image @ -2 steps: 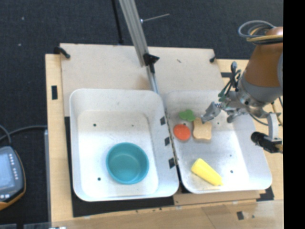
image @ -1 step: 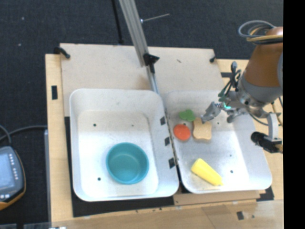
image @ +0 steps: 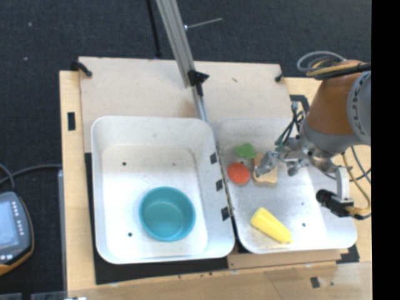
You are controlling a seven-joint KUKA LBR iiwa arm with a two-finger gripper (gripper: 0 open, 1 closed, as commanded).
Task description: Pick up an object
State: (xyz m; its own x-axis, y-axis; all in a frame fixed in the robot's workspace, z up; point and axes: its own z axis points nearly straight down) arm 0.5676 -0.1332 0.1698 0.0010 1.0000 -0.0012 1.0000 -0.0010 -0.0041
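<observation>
In the right bin (image: 325,230), toward its middle and nearer the far wall, the gripper (image: 267,166) is down over a pale tan block (image: 267,177) that looks like a slice of bread; whether its fingers are spread or closed on the block I cannot tell, because the wrist covers them. The grey arm with its orange band (image: 331,102) reaches in from the right edge of the bench. Just beside the block, toward the divide between the bins, lies a round orange-red object (image: 239,174), and a small green leaf-shaped piece (image: 244,150) sits just beyond it, nearer the far wall. A yellow wedge-shaped object (image: 270,225), smooth and tapered, lies well apart from these near the front edge of the same bin. The left bin (image: 112,142) holds a round teal bowl (image: 167,214) near its front edge. Both bins are shallow white trays with rounded corners and speckled floors, touching side by side on a light wooden bench (image: 131,80). A slanted metal rail (image: 178,36) rises from the far edge of the bench. Around the bench the floor is dark carpet (image: 37,30), with a handheld control pendant (image: 12,230) lying at the left.
</observation>
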